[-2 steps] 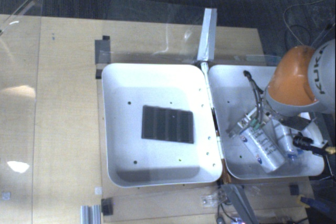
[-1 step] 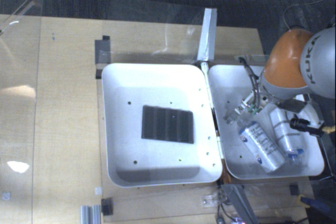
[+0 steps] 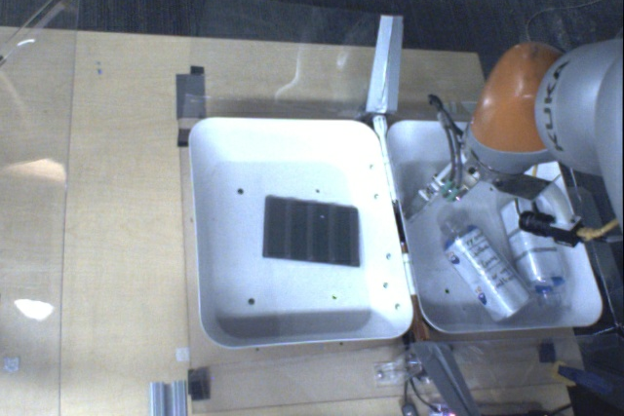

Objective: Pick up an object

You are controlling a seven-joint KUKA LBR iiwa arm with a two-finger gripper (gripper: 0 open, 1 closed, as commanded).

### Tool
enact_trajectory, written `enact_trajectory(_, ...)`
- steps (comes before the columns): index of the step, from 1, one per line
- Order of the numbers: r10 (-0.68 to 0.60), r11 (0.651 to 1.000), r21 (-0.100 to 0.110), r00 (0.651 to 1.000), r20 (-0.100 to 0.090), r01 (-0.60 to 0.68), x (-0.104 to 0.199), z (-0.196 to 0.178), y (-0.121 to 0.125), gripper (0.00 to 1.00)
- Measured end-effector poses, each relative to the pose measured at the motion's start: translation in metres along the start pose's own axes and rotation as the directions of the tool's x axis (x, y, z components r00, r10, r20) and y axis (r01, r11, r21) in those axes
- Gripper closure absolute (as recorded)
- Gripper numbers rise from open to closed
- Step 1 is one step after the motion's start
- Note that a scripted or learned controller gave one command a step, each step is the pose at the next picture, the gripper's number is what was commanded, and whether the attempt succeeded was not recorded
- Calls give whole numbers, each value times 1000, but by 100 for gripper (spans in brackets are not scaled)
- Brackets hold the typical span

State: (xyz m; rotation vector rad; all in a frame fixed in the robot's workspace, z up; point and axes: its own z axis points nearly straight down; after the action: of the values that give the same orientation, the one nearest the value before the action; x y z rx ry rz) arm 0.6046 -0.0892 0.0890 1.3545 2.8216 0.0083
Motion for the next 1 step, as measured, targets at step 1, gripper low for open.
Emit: enact_trajectory(1, 249, 969, 4, 969, -2, -249, -25, -4, 14, 0)
